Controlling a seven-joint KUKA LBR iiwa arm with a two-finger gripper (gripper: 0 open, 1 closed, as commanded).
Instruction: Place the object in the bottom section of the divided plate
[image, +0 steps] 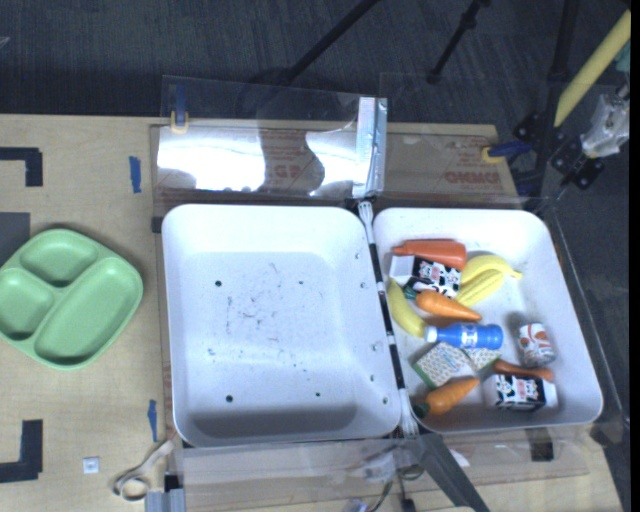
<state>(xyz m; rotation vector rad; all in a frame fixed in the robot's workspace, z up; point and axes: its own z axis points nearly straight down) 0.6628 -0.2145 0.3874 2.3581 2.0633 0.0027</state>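
Near edge of bench: a loop of pale cord lies on the wood just beside the left bin's near corner.

Right bin, nearest row: a cow-print carton on its side and an orange carrot, apart from each other, with a green patterned packet touching the carrot's far side. Next back: a blue-and-white bottle lying flat and a small can near the right wall. Further back: a yellow banana along the divider, a second carrot, a second banana, another cow-print carton and a long orange-red piece at the far end. I cannot tell which of these is the task's object; all of them are in this bin.

The green divided plate sits on the bench left of the left bin, well apart from the objects; its large section faces the near side.

Far right, above the floor: the gripper. Whether it is spread or closed I cannot tell.
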